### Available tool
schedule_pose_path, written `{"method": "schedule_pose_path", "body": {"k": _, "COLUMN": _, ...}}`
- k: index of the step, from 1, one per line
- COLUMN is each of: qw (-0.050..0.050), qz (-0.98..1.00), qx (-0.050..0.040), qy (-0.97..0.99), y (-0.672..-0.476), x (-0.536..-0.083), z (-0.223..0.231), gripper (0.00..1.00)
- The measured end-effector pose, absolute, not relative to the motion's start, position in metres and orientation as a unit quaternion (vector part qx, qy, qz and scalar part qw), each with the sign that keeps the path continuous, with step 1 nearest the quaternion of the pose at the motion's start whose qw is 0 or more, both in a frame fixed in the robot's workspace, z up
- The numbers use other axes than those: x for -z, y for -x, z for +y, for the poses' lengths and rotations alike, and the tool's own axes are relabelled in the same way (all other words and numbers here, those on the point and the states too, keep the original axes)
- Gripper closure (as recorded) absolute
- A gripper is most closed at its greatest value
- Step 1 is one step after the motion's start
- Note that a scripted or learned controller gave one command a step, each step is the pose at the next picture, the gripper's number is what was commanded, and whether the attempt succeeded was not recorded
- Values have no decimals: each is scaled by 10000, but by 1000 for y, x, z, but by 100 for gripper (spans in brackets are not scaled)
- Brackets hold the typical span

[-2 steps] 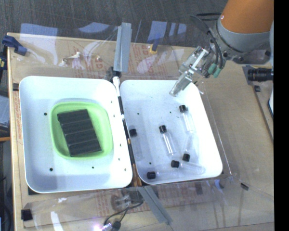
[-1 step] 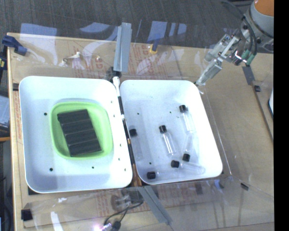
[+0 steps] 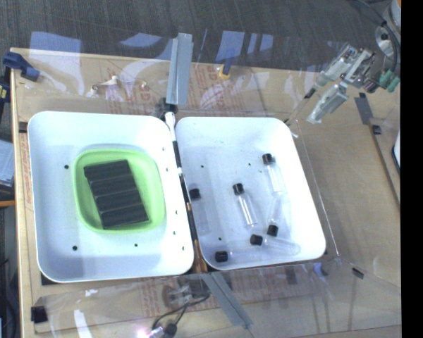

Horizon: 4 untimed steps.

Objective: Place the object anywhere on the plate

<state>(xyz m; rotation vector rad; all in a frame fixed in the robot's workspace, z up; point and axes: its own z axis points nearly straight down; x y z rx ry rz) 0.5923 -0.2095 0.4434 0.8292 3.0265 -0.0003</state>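
White plastic forms 2 shallow bins that sit side by side on the table point(image 3: 352, 189). The left bin point(image 3: 49, 182) holds a green plate point(image 3: 82, 189) near its middle, and a dark ribbed block point(image 3: 115, 193) lies on that plate, slightly turned so its long side runs from upper left to lower right. The right bin point(image 3: 218, 143) holds several clear vials with black caps. One vial point(image 3: 273, 174) lies near the upper right of the bin, another vial point(image 3: 243, 204) lies near the centre, and a third vial point(image 3: 282, 239) lies low on the right side. Loose black caps point(image 3: 221, 256) rest near the lower and left edges of this bin. A grey metal bar point(image 3: 178, 69) stands above the seam between the bins. The gripper point(image 3: 329, 97) hangs above the table beyond the upper right corner of the right bin, well apart from the vials. It has hold of nothing, and how far its fingers are parted cannot be told from this angle.
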Motion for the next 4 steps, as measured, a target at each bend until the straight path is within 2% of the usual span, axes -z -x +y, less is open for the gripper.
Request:
{"method": "schedule_pose_path", "body": {"k": 1, "qw": 8, "qz": 9805, "qx": 4, "qy": -1964, "y": -531, "x": -444, "z": -210, "gripper": 0}}
{"method": "schedule_pose_path", "body": {"k": 2, "qw": 30, "qz": 9888, "qx": 2, "qy": -1495, "y": -534, "x": -444, "z": -209, "gripper": 0}}
{"method": "schedule_pose_path", "body": {"k": 3, "qw": 21, "qz": 9940, "qx": 2, "qy": -1092, "y": -571, "x": -444, "z": -211, "gripper": 0}}
{"method": "schedule_pose_path", "body": {"k": 4, "qw": 32, "qz": 9964, "qx": 2, "qy": -852, "y": -585, "x": -444, "z": -211, "gripper": 0}}
